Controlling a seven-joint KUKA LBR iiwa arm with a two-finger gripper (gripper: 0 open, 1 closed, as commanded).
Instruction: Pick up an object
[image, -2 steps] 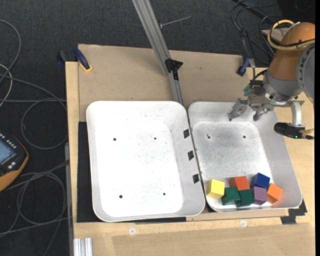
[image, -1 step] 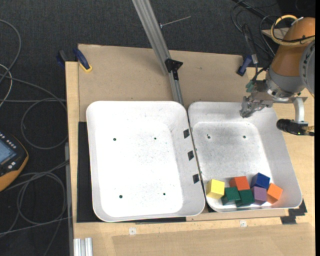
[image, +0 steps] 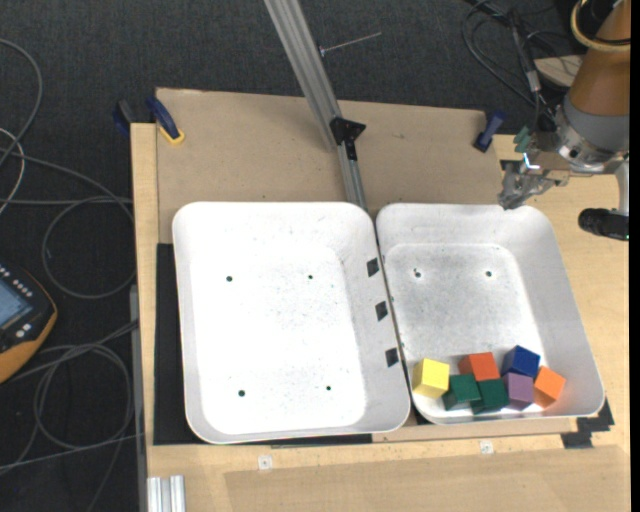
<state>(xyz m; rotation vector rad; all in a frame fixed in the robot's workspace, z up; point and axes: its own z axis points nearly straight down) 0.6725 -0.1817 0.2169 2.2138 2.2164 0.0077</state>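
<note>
Several small coloured blocks are clustered in the near corner of the right bin (image: 540, 240): a yellow block (image: 433, 376), a red block (image: 482, 365), a blue block (image: 522, 360), an orange block (image: 549, 382), a purple block (image: 520, 388) and two green blocks (image: 477, 393). My gripper (image: 513, 195) hangs above the far rim of the right bin, near its back right corner. It is far from the blocks and nothing shows in its grasp.
The left bin (image: 200, 300) lies beside the right one. A slanted metal pole (image: 318, 90) rises behind the bins. Blue clamps (image: 165, 122) (image: 488, 130) grip the bench's far edge. Cables and a handheld device (image: 18, 315) lie on the floor to the left.
</note>
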